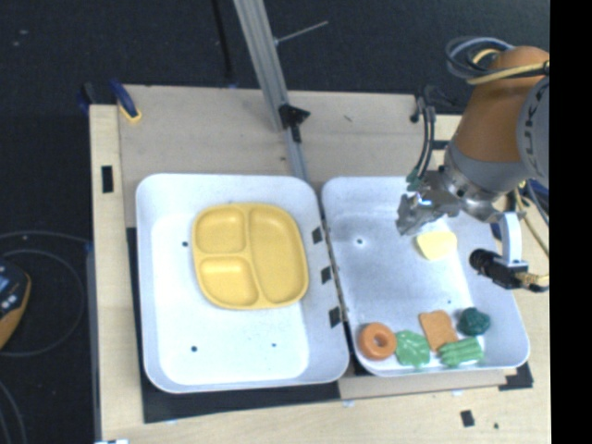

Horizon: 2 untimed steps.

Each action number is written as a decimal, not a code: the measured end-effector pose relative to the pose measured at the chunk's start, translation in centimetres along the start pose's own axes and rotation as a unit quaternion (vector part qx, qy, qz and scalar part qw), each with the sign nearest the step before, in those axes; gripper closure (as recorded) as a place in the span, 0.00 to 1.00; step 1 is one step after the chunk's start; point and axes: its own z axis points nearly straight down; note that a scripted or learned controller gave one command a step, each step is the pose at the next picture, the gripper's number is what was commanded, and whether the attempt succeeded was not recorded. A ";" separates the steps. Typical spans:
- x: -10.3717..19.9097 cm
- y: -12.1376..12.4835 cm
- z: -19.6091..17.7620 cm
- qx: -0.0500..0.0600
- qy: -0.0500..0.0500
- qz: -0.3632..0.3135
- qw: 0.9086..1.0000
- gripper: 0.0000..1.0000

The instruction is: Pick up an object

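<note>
We see the claw [418, 213] just beside the pale yellow block [437, 244], which lies unlifted; we cannot tell its opening.

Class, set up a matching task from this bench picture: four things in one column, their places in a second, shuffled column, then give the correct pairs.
Things:
1. yellow divided plate
2. pale yellow block
3. orange ring
4. gripper

Places:
A. near edge of right bin, leftmost in the row of small items
B. just above the pale yellow block
C. middle of left bin
D. upper part of right bin

Pairs: 1-C, 2-D, 3-A, 4-B
</note>
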 end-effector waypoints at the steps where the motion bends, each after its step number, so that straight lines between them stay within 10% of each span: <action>1: 6.1 -0.9 -0.3 0.001 0.000 -0.001 1.000 1.00; 2: 12.0 -2.9 -0.4 0.001 0.000 0.000 1.000 1.00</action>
